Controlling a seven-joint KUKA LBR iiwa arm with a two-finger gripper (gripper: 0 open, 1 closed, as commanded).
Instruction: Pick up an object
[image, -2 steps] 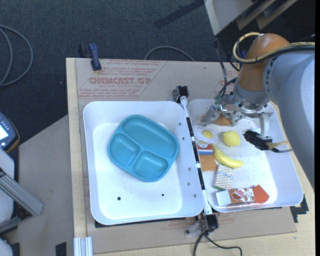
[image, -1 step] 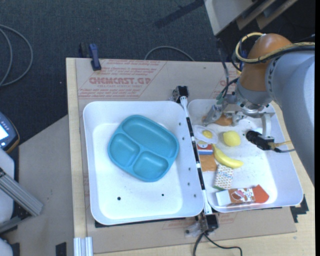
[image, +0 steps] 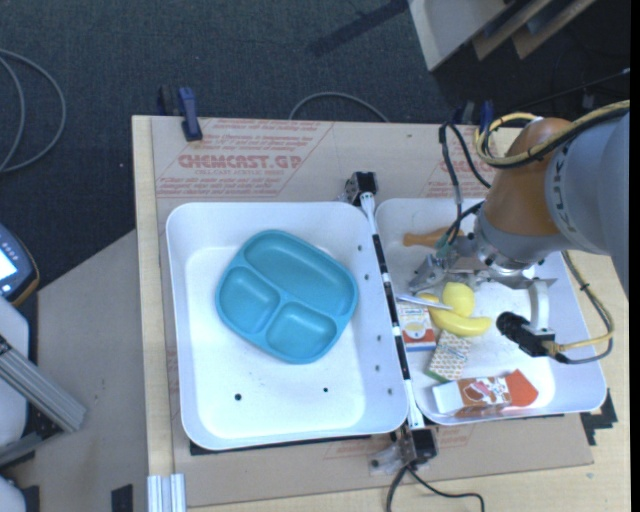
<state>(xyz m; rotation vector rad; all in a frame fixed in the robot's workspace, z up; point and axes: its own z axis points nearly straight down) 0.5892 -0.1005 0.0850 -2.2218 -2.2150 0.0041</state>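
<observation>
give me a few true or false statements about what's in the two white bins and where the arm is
1. The blue three-compartment plastic tray lies in the left white bin. True.
2. The yellow banana-shaped toy lies in the left bin. False: it lies in the right white bin, under the arm's wrist.
3. The grey arm with the orange band reaches over the right bin. True.
4. The orange and white flat packet sits on the blue tray. False: it lies near the front edge of the right bin.
5. The blue tray's compartments hold small items. False: nothing lies in them.
</observation>
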